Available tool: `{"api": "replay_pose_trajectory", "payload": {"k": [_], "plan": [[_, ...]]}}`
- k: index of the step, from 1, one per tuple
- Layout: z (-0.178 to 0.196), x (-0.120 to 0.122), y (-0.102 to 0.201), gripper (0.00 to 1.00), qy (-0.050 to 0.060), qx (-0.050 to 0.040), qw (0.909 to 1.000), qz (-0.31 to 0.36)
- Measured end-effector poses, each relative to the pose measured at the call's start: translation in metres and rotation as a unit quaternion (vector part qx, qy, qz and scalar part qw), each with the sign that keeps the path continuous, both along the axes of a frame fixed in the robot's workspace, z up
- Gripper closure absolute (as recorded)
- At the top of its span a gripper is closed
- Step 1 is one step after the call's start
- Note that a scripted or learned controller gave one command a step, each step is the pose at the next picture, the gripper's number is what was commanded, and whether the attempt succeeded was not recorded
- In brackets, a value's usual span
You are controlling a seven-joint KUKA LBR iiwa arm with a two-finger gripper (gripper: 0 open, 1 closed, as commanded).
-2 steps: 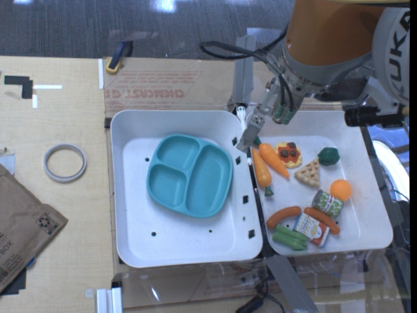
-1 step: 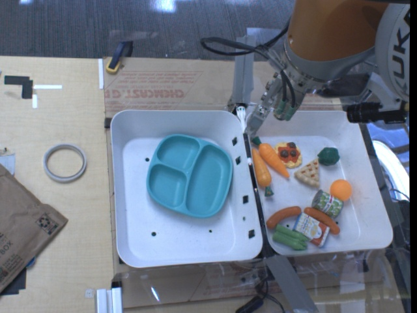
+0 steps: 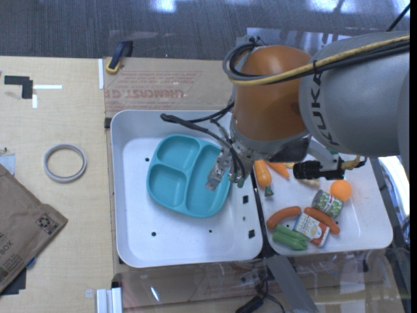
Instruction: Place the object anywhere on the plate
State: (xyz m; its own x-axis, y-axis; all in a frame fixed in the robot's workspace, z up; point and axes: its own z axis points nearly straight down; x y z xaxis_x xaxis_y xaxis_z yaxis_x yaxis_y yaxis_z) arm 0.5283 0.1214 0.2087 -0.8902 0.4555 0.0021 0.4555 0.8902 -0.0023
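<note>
A teal divided plate [image 3: 186,178] lies in the left white bin [image 3: 130,240], a little left of the bin's middle. My gripper [image 3: 223,172] hangs over the plate's right rim, under the orange wrist band [image 3: 270,93]. I cannot make out any object in the gripper. Several toy foods lie in the right bin [image 3: 374,237]: an orange carrot [image 3: 262,173] close to the divider, a red sausage [image 3: 284,215], a green vegetable [image 3: 288,238], a small carton [image 3: 305,227], a green can [image 3: 328,203] and an orange ball [image 3: 340,189].
The arm's bulk covers the back of the right bin. A black part [image 3: 316,170] sticks out beside the carrot. On the bench to the left are a tape ring [image 3: 65,162] and a brown cardboard box [image 3: 23,230]. Cardboard [image 3: 166,87] lies behind the bins.
</note>
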Motion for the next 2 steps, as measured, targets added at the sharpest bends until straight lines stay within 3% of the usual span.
{"api": "replay_pose_trajectory", "payload": {"k": [1,2], "plan": [[0.0591,0.0669,-0.0087,1.00,-0.002,0.0005,0.9950,0.100],[0.0590,0.0669,-0.0087,0.00,-0.002,0.0005,0.9950,0.100]]}}
